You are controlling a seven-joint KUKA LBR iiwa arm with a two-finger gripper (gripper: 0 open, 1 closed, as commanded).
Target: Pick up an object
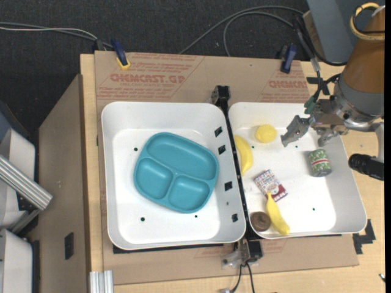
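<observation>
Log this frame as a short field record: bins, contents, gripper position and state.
left bin: teal divided plate
right bin: yellow ball, banana, small red-and-white packet, green patterned can, brown round item, yellow object at divider
gripper: above right bin's far side, fingers apart, nothing between them

Green can [319, 162] lies in right bin [342, 221].
</observation>
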